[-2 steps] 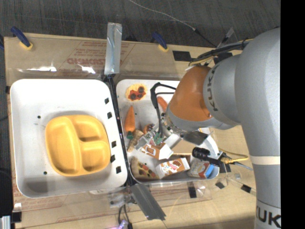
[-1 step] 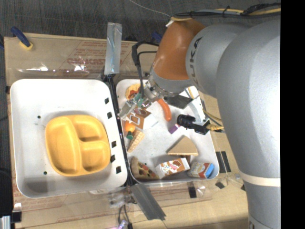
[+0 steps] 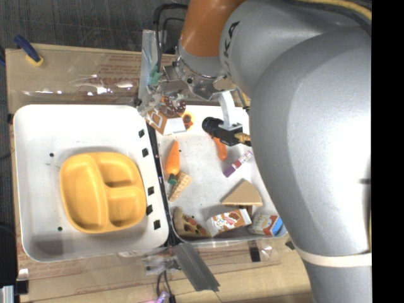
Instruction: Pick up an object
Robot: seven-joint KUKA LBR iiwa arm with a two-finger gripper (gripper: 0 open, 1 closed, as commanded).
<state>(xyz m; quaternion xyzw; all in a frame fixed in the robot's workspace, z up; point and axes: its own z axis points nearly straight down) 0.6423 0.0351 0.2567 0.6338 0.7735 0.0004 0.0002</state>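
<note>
Two shallow white bins sit side by side on a brown bench (image 3: 76,65) covered with clear film. The left bin (image 3: 35,125) holds one yellow plastic tray with divided compartments (image 3: 101,188), lying flat near its middle. The right bin (image 3: 202,166) is scattered with small things. An orange toy carrot (image 3: 172,159) lies close to the wall shared by the bins, and a tan waffle-patterned piece (image 3: 181,183) lies just below it. Towards the bin's right side lie a short orange stick (image 3: 221,149) and a small purple-and-white tube (image 3: 238,163), with a tan wedge-shaped block (image 3: 242,195) below them. Along the near wall are a brown lumpy item (image 3: 187,225), a red-and-white printed carton (image 3: 230,221) and a second small carton in white, red and blue (image 3: 266,223), partly hidden by the arm. The large grey arm with its orange band (image 3: 303,106) covers much of the right bin. Its gripper (image 3: 165,103) is low over the far left corner of that bin, right above a small brown-and-white boxy item (image 3: 161,121) lying against the corner. Whether the gripper is open or closed cannot be told, and nothing can be seen held in it.
</note>
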